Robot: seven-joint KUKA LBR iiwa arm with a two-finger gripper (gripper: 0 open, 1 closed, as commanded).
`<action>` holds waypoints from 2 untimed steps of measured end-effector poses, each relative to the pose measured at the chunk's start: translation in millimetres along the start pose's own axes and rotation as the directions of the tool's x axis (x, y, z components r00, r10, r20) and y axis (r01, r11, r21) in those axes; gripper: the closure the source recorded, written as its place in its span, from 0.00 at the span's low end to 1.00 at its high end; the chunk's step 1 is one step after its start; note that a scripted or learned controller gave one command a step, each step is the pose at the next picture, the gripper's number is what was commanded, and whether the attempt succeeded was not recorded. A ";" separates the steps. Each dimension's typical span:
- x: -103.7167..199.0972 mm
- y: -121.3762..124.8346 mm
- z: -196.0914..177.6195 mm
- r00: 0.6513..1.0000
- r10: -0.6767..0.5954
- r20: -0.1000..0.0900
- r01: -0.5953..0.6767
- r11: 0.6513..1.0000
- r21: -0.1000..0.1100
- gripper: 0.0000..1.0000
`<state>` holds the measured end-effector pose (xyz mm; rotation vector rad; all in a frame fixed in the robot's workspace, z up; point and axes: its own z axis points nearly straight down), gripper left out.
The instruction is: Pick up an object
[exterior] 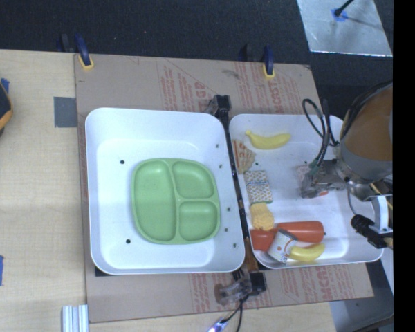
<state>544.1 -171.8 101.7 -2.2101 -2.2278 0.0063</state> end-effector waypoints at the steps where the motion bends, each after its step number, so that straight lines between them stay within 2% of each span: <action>1: -40.4 1.3 -21.3 1.000 0.005 0.000 -0.005 1.000 -0.003 1.00; 2: -40.3 1.3 -21.3 1.000 0.005 0.000 -0.005 1.000 -0.003 0.00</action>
